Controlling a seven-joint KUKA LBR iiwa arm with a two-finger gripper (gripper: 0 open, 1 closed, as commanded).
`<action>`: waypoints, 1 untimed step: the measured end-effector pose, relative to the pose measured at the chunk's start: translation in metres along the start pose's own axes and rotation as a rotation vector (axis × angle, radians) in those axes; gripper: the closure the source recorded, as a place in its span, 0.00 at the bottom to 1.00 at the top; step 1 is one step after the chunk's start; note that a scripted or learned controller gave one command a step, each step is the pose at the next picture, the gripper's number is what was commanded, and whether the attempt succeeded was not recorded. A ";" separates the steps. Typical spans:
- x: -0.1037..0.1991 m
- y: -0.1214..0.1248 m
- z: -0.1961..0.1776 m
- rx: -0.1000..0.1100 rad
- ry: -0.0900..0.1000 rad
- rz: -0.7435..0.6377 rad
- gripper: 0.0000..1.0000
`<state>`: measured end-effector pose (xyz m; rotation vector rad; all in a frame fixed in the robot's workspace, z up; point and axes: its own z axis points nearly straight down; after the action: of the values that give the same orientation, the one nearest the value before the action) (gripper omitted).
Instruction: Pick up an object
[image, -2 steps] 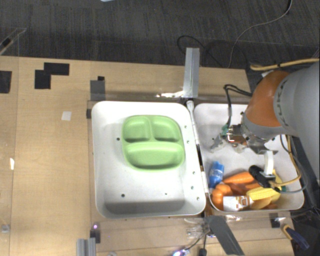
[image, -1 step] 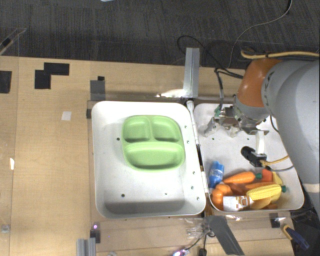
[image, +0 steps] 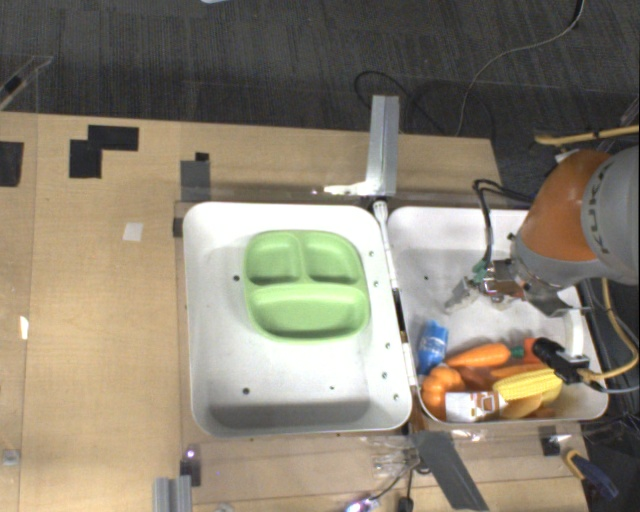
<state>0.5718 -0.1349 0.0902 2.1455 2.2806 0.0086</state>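
Observation:
My gripper (image: 480, 287) hangs low over the middle of the right bin (image: 440, 250), above bare white floor. Nothing shows in its grasp. The objects lie in a cluster at the bin's near end, below the gripper: a blue packet (image: 432, 345), an orange carrot (image: 478, 355), a yellow corn cob (image: 527, 383), a round orange fruit (image: 440, 382) and a small white and red packet (image: 470, 405). The blue packet is the closest to the gripper, a little down and to its left.
The left bin (image: 215, 330) holds a green divided plate (image: 303, 283) in its far half. A metal post (image: 383, 140) rises behind the wall shared by the two bins. The arm's orange band (image: 560, 215) looms over the right bin's far right corner.

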 end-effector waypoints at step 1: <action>0.002 -0.002 0.000 -0.001 0.001 0.074 0.00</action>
<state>0.5699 -0.1325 0.0900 2.2294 2.1996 0.0113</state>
